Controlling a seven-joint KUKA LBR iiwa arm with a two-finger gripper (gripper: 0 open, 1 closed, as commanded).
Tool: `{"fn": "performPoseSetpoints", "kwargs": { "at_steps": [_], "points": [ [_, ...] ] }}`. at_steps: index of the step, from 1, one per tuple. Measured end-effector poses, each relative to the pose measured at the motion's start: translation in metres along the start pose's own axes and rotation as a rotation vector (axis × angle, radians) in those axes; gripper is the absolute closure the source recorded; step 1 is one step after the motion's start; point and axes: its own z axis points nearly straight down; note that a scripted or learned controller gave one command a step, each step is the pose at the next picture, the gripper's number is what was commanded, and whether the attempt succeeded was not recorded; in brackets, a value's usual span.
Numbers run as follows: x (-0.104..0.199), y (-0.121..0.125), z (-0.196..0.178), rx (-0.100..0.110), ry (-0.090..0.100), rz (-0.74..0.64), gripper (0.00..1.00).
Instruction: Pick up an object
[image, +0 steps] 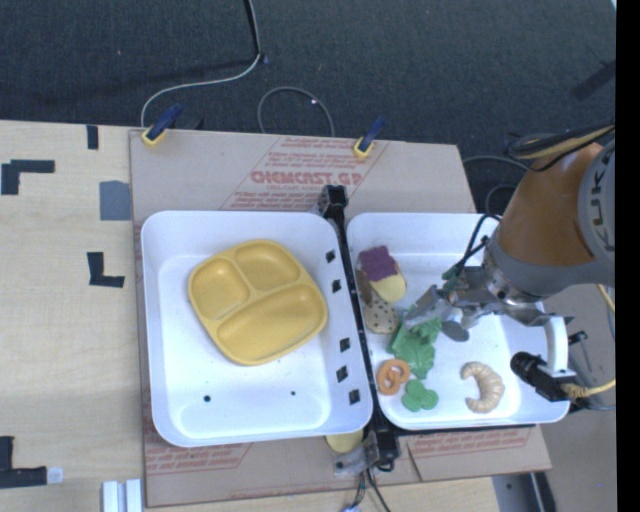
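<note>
The gripper (428, 312) was seen low in the right bin (500, 232), jaws spread wide over the green leafy toy (413, 346). Nothing was gripped. A miss was judged likely: the pretzel (392, 376) and croissant (485, 387) were crowded close.

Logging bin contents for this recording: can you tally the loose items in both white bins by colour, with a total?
Yellow: 2, a yellow divided plastic plate and a yellow toy with a purple top
Green: 2, a green leafy toy and a small green toy piece
Tan or brown: 3, an orange-brown pretzel, a tan croissant and a speckled beige piece
Total: 7
</note>
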Motion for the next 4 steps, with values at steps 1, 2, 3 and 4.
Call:
{"fn": "performPoseSetpoints", "kwargs": {
  "at_steps": [1, 2, 3, 4],
  "points": [
    [0.006, 0.054, 0.053, 0.001, -0.001, -0.002, 0.0],
    [0.028, 0.145, 0.008, -0.011, -0.001, -0.005, 0.0],
    [0.012, 0.116, 0.082, -0.006, -0.001, -0.001, 0.0],
    [-0.007, 0.151, 0.109, -0.002, 0.0, -0.001, 0.0]
  ]
}}
